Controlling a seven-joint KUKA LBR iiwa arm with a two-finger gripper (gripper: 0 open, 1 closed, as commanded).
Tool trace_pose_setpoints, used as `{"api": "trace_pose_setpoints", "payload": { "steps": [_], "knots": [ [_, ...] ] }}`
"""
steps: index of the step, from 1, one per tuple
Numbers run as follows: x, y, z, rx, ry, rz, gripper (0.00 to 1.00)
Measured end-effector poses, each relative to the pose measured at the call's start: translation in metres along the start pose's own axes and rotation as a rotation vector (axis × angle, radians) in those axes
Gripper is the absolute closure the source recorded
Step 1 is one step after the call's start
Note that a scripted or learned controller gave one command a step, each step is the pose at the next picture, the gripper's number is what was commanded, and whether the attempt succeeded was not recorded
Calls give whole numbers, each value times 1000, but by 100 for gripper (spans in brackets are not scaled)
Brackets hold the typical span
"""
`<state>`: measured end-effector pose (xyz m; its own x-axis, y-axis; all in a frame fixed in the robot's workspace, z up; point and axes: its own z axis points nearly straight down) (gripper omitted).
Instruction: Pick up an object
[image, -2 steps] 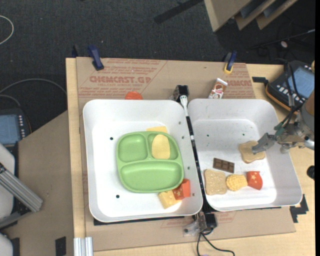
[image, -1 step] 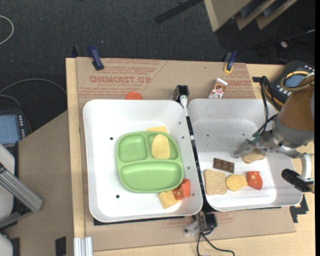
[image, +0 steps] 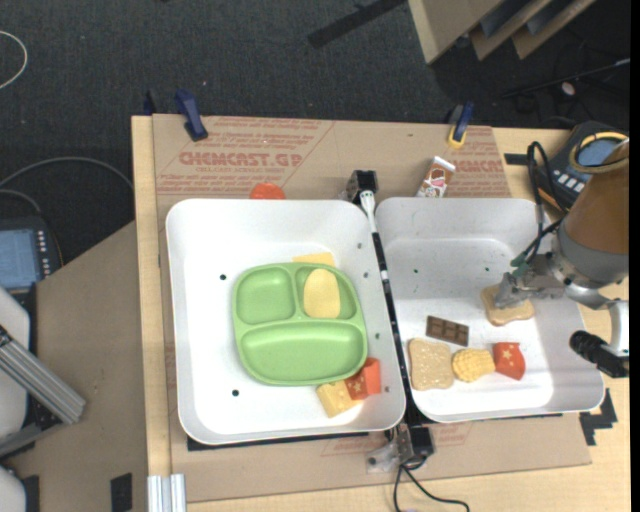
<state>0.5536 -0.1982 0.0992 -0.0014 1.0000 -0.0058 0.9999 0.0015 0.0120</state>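
1. Camera view, right bin (image: 440, 215): the claw (image: 508, 295) is down at the right side of this bin, directly over a tan, bread-like piece (image: 510, 311) and apparently touching its top; from this angle I cannot tell how the claw is set, so a grasp cannot be confirmed
2. That tan piece lies apart from the other food, which probably makes it the easy target: there is room around it for a descent from above
3. Nearer the front edge of the same bin sit a chocolate bar (image: 446, 329), a toast slice (image: 431, 364), a yellow round cracker (image: 472, 364) and a red piece (image: 509, 360), bunched closely, so harder to separate
4. Left bin (image: 200, 240): a green divided plate (image: 296, 326) holds a pale yellow item (image: 321, 294) in one compartment; an orange block (image: 366, 380) and a yellow block (image: 337, 398) rest against its near-right rim
5. On the worktop (image: 250, 150) beyond the bins lies a small carton (image: 436, 178), outside both
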Motion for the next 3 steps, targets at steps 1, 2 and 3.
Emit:
{"api": "trace_pose_setpoints", "payload": {
  "steps": [1,2,3],
  "knots": [
    [0,0,1,1,0,0,0],
    [0,0,-10,-2,-1,0,100],
    [0,0,-9,-1,-1,1,0]
  ]
}}
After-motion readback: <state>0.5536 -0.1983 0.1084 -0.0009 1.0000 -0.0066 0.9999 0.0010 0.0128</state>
